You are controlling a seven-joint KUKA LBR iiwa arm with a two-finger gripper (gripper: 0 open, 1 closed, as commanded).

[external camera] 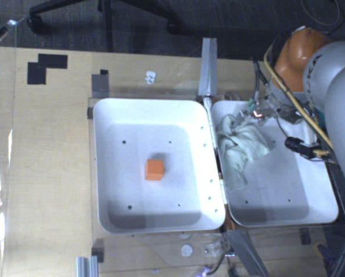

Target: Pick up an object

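Note:
A small orange cube [154, 169] lies near the middle of the left white bin [108, 212]. A crumpled pale green-white cloth [240, 145] lies in the left half of the right bin [311, 215], against the wall between the bins. My gripper [256, 112] is low over the far edge of the right bin, just above the cloth's upper end. Cables and the wrist hide its fingers.
A grey metal post [207, 68] stands behind the gap between the bins. The arm's large grey body and orange band [299, 51] fill the upper right. Black tape marks [45, 67] lie on the wooden bench at far left.

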